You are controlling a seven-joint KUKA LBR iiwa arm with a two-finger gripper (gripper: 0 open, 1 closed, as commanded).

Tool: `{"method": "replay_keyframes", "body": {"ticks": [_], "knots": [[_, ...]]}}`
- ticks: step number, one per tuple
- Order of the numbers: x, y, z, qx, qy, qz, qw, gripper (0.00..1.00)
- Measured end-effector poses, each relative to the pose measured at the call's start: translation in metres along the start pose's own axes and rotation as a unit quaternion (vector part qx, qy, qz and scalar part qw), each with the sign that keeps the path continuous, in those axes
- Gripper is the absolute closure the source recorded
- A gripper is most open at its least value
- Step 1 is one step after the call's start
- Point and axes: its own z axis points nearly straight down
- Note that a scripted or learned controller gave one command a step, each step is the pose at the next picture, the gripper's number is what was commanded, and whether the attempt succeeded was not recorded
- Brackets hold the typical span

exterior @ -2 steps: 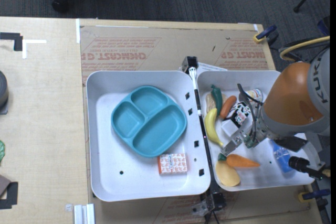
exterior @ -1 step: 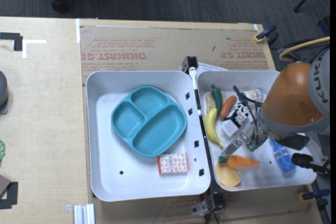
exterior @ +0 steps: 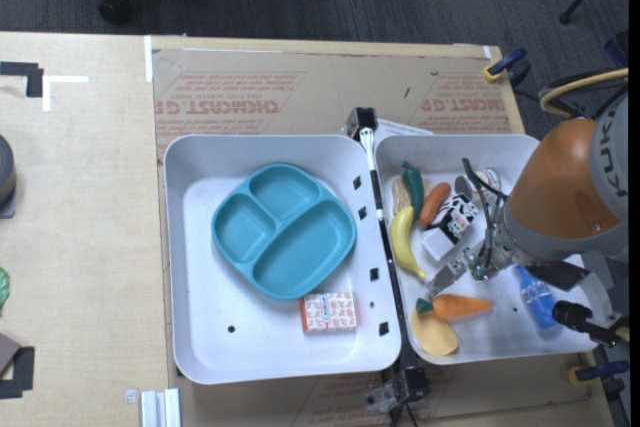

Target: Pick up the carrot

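Observation:
The carrot (exterior: 463, 307), orange with a green top at its left end, lies on its side near the front of the right bin (exterior: 520, 347). My gripper (exterior: 468, 266) hangs just behind and above it, low over the bin's middle, with a small gap between it and the carrot. The grey arm with its orange band (exterior: 560, 190) comes in from the right and covers the bin's right part.
Around the carrot lie a banana (exterior: 403, 241), a yellow piece (exterior: 437, 336), a blue bottle (exterior: 536, 300), a black-and-white box (exterior: 459, 214), a small reddish-orange item (exterior: 434, 202) and a green item (exterior: 412, 185). The left bin (exterior: 190, 315) holds a blue divided plate (exterior: 285, 230) and a small red-and-white box (exterior: 329, 312).

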Motion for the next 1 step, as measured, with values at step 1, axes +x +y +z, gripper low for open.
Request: {"method": "replay_keyframes", "body": {"ticks": [1], "knots": [[0.0068, 0.0045, 0.0002, 0.0, 0.0, -0.009, 1.0, 0.0]]}}
